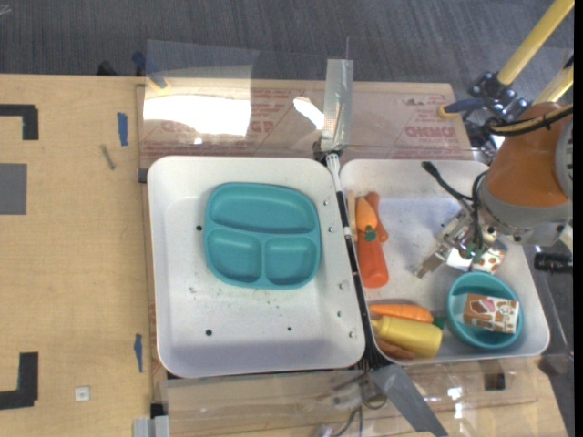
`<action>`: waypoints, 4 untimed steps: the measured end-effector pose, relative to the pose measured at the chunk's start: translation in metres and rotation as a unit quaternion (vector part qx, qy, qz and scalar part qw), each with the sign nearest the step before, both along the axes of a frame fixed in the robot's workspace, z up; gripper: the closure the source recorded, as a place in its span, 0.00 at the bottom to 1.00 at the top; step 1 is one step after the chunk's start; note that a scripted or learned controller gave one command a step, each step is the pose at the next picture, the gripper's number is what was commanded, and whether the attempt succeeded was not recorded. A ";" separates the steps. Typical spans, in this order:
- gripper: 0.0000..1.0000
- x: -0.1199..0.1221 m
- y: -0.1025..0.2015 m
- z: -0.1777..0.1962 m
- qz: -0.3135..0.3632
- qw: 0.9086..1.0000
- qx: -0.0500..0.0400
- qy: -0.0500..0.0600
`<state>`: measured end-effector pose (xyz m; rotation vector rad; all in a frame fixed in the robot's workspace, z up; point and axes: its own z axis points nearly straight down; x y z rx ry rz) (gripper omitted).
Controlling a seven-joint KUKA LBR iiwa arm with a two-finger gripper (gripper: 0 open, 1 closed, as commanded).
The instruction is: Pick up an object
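Observation:
My gripper (440, 251) hangs low over the middle of the right bin (410, 185), below the orange wrist band. It stands open and nothing sits between its fingers. Left of it, along the bin's left wall, lie two orange carrots (372, 255), end to end. A third carrot (402, 312) and a yellow piece (412, 336) rest at the bin's front. A teal bowl (467, 331) at the front right holds a small printed carton (492, 314). A small colourful item (489, 260) lies just right of the gripper, partly hidden by the wrist.
The left bin (173, 244) holds a teal divided plate (262, 235). A clear upright divider (338, 107) stands behind the seam between the bins. The arm's body covers the right bin's far right corner.

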<state>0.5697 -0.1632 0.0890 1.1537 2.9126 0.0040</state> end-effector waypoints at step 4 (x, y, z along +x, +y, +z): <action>0.00 -0.074 -0.032 0.002 -0.030 0.999 0.014 -0.006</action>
